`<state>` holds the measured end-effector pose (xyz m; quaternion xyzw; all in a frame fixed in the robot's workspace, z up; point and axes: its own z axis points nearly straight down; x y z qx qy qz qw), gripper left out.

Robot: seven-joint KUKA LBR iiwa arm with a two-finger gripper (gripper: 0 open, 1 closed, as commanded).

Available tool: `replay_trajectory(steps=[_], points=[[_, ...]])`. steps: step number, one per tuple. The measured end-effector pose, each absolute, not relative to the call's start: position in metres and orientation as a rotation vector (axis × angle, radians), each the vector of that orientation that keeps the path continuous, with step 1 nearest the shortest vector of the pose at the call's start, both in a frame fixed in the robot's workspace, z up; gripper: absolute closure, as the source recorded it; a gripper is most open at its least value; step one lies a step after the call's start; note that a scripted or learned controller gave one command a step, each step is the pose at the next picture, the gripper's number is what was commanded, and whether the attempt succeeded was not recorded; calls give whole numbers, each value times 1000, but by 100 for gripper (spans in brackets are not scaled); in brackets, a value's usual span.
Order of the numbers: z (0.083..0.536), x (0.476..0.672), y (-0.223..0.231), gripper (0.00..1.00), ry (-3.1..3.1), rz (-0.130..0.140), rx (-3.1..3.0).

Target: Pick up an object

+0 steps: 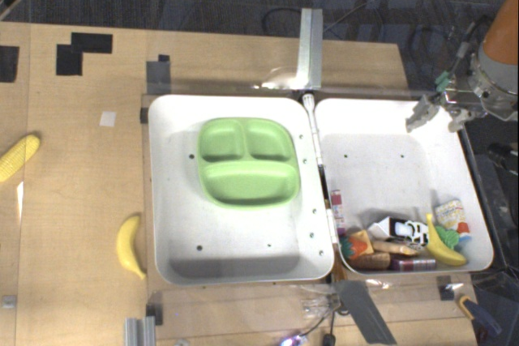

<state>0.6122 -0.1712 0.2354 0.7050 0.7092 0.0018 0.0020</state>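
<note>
My gripper (436, 116) hangs over the far right corner of the right bin (381, 150), its two fingers (417, 117) spread apart and open with nothing between them. Several small toys lie heaped along that bin's near edge: a yellow banana (444, 249), a black-and-white item (408, 230), a brown bread-like piece (370, 259) and a small pale packet (450, 214). The gripper is well above and behind this heap, not touching any of it.
A green divided plate (246, 160) lies in the left bin (174, 174). On the bench to the left are a second banana (130, 245) and a yellow corn cob (18, 158). A metal post (311, 44) stands behind the bins' shared wall.
</note>
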Motion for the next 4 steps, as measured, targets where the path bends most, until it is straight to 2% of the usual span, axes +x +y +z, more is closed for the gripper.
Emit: replay_trajectory(steps=[1,2,3,4], points=[[129,586,-162,0,2084,3,2348],[92,501,-188,0,2190,13,2245],[104,503,-187,100,2188,20,2240],[235,568,-105,100,2310,7,2122]])
